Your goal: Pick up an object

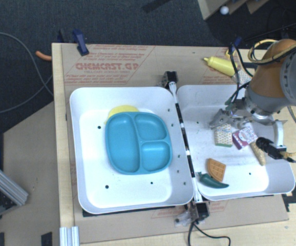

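Nearest the lens, at the front rim of the right bin point(271, 188), lies a dark teal curved piece point(213, 182), its long axis running roughly left to right along that rim. Touching it from behind is an orange waffle-textured wedge point(216, 169), tilted so its narrower end points toward the teal piece. Farther back from the wedge sits a small pale checkered block point(223, 136), and just right of that a purple and white packet point(244, 136) whose printing is too small to read. The gripper point(229, 118) hangs over the back of this bin, just behind the checkered block; whether its fingers are spread or pressed together I cannot tell, and nothing is visibly between them. Left of the right bin, the left bin point(86, 183) carries a blue divided tray point(137, 141) with a yellow object point(123, 109) peeking out behind it. Behind both bins, red lettering point(107, 65) on the bench board reads roughly "CHEMCAST GP". A yellow bottle point(219, 64) lies on the board behind the right bin.
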Robot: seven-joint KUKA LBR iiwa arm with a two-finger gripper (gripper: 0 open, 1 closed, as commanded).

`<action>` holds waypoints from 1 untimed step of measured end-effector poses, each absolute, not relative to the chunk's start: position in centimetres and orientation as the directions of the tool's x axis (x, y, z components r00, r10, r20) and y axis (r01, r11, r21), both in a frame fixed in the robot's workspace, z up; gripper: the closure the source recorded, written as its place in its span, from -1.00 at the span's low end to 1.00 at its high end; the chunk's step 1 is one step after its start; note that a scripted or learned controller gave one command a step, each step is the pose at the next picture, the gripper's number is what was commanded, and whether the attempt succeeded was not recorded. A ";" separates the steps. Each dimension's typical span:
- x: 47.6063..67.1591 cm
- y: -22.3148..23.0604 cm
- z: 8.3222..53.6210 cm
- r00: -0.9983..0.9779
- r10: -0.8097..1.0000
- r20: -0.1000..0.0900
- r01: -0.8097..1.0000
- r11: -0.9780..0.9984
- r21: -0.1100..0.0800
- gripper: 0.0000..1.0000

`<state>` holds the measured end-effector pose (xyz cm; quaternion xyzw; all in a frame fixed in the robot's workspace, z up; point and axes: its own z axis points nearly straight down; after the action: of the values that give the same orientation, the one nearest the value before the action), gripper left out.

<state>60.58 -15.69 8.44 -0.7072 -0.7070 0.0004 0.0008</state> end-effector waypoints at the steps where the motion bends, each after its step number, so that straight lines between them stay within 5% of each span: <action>1: 60.7 -15.7 9.5 0.000 1.000 0.000 1.000 0.000 0.000 1.00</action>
<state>60.66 -15.66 9.47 -0.7071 -0.7071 -0.0002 -0.0001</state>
